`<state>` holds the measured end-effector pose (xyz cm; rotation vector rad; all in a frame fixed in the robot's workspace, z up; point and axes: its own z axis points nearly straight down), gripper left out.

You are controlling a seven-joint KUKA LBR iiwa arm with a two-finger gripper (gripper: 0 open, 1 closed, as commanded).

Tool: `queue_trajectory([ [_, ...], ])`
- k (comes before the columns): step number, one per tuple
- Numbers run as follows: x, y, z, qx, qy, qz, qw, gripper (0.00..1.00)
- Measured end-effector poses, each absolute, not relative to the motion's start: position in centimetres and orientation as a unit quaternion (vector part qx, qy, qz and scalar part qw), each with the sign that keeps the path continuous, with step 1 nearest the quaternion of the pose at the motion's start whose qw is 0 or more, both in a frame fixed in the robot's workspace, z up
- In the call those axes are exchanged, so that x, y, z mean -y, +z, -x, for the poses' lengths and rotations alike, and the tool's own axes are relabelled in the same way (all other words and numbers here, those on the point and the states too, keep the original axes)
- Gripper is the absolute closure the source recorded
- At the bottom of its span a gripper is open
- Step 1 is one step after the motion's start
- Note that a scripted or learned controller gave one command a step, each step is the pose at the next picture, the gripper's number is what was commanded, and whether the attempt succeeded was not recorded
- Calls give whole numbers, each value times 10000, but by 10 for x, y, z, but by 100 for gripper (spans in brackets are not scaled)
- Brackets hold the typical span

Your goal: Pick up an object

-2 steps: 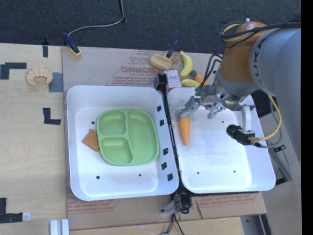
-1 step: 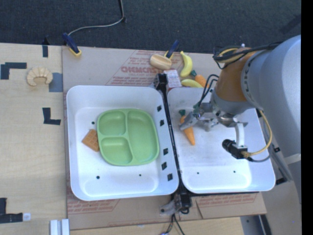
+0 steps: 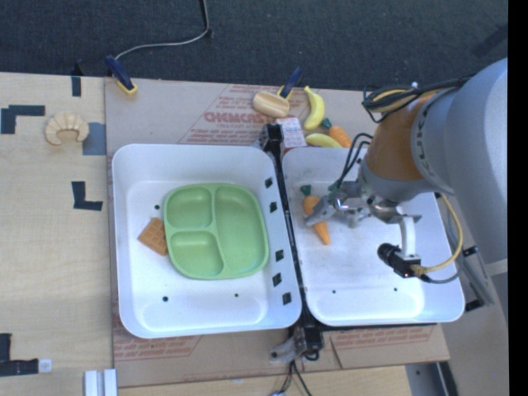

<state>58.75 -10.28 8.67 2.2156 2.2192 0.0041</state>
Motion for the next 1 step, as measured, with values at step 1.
queue_trajectory([
  [1, 103, 96, -588, -7078, 9, -7064, 29, 100],
])
